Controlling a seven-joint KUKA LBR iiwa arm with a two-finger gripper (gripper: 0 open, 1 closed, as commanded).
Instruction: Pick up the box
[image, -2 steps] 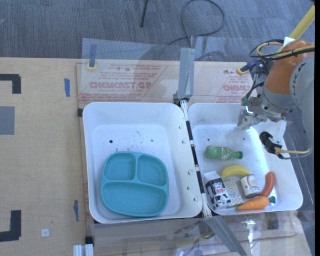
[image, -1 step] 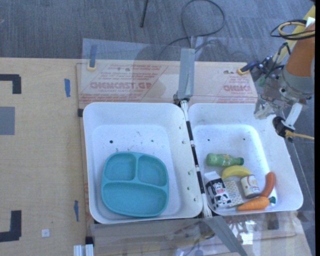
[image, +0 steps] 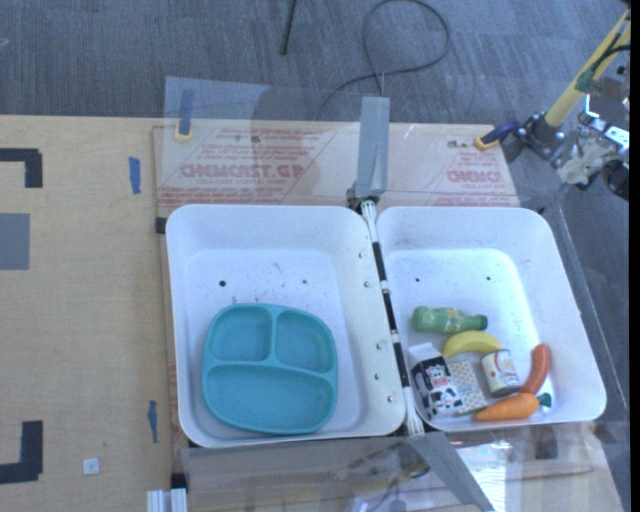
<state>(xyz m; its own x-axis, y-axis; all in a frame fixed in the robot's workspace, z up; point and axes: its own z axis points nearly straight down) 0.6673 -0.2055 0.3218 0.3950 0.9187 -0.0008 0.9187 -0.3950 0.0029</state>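
I see the box (image: 447, 386) lying flat in the right bin's (image: 560, 262) near-left corner, touching banana (image: 471, 344) and carrot (image: 510, 407), well apart from the pincer (image: 592, 150) at top right, its state I cannot tell, partly cut off.

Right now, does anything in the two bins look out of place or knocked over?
Nothing looks spilled or broken. The box lies flat and slightly askew in the right bin's near left corner, crowded by the banana, can and carrot. The teal plate sits flat in the left bin.
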